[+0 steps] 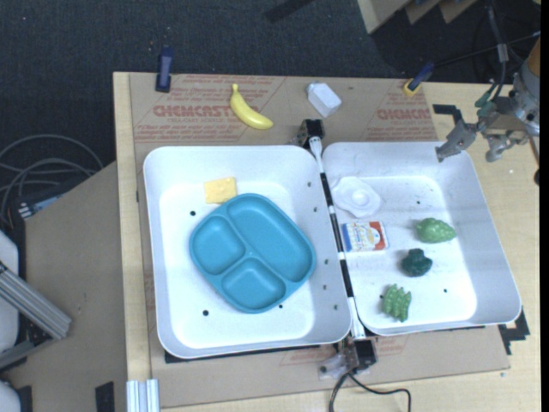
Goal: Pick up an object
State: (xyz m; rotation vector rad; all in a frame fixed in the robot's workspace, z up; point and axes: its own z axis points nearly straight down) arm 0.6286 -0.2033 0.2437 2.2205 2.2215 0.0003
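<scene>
Nearest you, the right bin [480, 230] held a spiky green toy [396, 302], then a dark green one [418, 263], a light green one [435, 230] and a small carton [364, 235]. The left bin [171, 230] held a blue divided plate [250, 251]. Farthest, the end effector [474, 142] hung open over the right bin's far corner, gripping nothing.
</scene>
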